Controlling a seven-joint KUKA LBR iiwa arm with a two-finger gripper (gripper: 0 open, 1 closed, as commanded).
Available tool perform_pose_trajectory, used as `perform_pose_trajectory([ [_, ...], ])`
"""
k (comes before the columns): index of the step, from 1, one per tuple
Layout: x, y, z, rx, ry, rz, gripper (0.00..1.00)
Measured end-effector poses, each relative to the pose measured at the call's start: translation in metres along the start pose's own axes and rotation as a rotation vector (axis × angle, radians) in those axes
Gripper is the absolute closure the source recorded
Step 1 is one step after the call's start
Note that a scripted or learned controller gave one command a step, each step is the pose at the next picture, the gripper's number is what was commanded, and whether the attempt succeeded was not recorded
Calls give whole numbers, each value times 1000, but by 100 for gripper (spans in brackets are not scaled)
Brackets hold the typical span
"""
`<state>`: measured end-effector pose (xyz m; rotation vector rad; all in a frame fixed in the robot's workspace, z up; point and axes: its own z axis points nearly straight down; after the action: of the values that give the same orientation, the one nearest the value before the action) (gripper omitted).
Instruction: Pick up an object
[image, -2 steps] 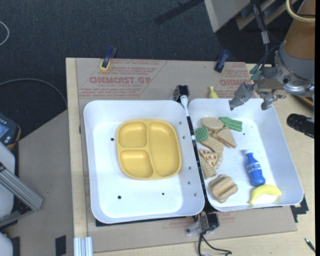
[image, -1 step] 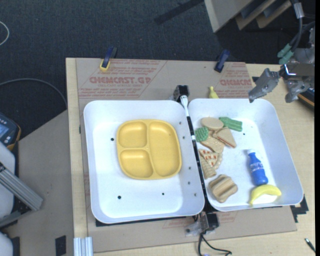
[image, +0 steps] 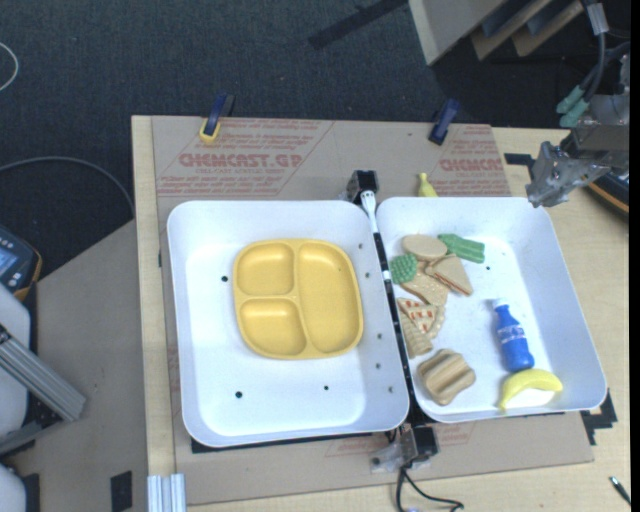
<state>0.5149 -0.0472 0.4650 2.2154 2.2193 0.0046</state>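
Nearest, at right white bin front edge: yellow plastic banana, brown hot-dog bun; blue bottle just behind. Yellow divided plate in left bin. Grey gripper above right bin's far corner, holding nothing; open or closed, cannot tell.

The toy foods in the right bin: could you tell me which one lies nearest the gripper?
The green toy piece at the pile's top edge lies nearest the gripper. The blue bottle, yellow banana and hot dog bun lie lower in the bin.
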Motion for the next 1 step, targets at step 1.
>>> perform_pose_trajectory([
  [1, 51, -39, 144, 23, 4, -2, 100],
])
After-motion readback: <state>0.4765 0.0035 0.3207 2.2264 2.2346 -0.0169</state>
